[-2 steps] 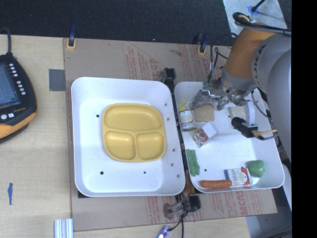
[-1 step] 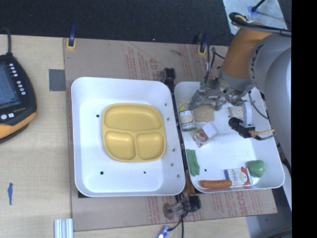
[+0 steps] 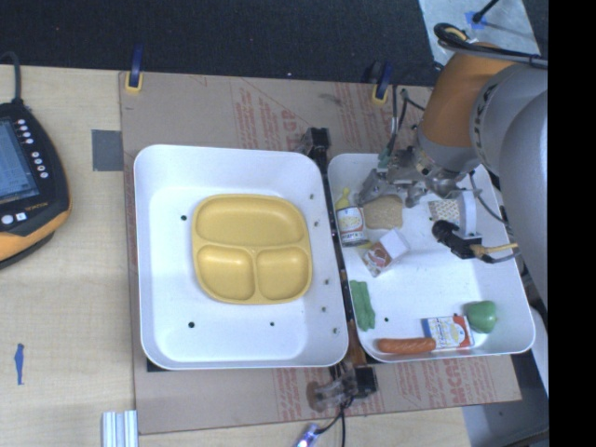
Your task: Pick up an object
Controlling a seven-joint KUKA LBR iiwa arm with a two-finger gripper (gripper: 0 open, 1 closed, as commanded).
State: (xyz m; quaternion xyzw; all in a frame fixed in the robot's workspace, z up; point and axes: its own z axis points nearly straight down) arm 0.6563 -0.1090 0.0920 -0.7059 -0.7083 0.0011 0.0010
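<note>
Metal gripper [image 3: 391,186], grasp state unclear, hovers over a rough tan slab [image 3: 383,214] in the smooth right bin [image 3: 503,277].

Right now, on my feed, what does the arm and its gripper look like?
The arm is bulky, rounded grey metal, with an orange band above the wrist. Thin dark cables run alongside the wrist. The gripper is a compact grey metal assembly with dark parts.

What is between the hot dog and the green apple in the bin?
In the camera view, a small carton with red and white print lies between the hot dog and the green apple, along the right bin's near edge.
</note>
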